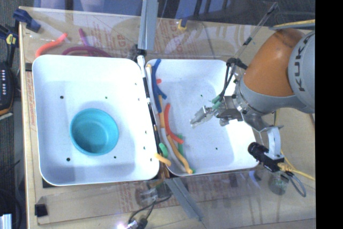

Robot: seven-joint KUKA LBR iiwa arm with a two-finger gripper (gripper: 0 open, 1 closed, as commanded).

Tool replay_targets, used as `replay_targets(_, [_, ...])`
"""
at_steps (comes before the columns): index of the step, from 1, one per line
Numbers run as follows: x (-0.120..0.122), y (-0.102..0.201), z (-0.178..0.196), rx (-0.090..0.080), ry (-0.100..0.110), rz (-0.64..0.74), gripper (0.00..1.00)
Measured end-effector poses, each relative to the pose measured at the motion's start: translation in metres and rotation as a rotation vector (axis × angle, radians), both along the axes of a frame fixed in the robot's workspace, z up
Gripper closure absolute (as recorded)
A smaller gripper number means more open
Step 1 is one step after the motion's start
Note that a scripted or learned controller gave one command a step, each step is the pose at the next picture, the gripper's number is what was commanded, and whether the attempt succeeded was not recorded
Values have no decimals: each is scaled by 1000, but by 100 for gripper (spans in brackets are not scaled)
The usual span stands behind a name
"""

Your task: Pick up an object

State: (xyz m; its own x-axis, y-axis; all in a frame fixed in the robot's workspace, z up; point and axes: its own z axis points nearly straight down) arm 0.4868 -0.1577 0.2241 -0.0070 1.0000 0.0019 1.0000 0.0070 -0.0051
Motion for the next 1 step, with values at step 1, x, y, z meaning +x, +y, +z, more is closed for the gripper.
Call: replay_targets(1, [-6, 39, -124, -11, -6, 97, 0])
